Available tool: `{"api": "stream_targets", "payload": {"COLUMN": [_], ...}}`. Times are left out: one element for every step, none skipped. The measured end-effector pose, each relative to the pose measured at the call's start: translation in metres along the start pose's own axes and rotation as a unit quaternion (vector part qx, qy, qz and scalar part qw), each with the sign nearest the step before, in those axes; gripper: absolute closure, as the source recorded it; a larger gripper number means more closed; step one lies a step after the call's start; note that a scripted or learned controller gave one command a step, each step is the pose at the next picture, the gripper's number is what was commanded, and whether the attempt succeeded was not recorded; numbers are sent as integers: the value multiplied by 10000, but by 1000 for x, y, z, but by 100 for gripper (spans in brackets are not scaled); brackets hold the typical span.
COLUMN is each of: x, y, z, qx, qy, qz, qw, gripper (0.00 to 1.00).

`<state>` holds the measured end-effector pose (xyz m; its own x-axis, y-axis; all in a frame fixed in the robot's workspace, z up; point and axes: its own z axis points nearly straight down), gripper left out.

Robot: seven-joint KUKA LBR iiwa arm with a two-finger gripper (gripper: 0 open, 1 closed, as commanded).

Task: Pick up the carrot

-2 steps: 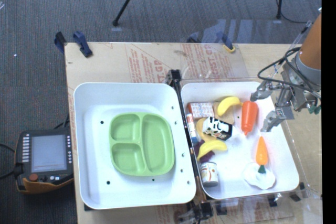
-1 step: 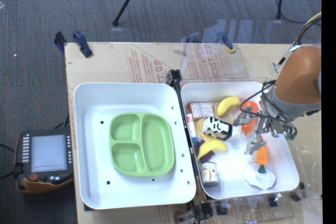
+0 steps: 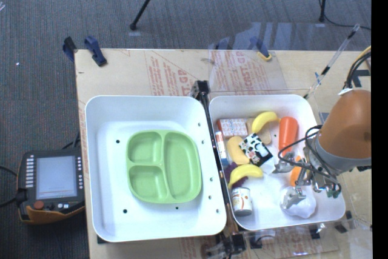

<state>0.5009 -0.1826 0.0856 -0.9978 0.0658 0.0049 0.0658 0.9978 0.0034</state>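
The carrot (image 3: 288,132) is an orange, elongated piece lying upright along the right side of the right bin (image 3: 267,100). My gripper (image 3: 296,190) hangs low over the bin's front right corner, below and slightly right of the carrot. It sits just above a crumpled white object (image 3: 301,205). A small orange piece (image 3: 295,174) shows beside the wrist cables; I cannot tell what it is. The arm's orange band (image 3: 348,124) covers the bin's right rim.
The right bin also holds two bananas (image 3: 264,120) (image 3: 245,173), a yellow fruit (image 3: 236,150), a black-and-white carton (image 3: 256,149), a pink packet (image 3: 233,127) and a small can (image 3: 241,201). A green divided plate (image 3: 163,165) lies in the left bin (image 3: 103,130). A teach pendant (image 3: 53,182) sits left of the bench.
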Motion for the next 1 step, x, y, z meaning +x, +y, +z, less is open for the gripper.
{"api": "stream_targets", "payload": {"x": [-3], "y": [3], "z": [-11], "qx": [1], "qy": [-30], "qz": [-37], "qw": [10000], "gripper": [100]}}
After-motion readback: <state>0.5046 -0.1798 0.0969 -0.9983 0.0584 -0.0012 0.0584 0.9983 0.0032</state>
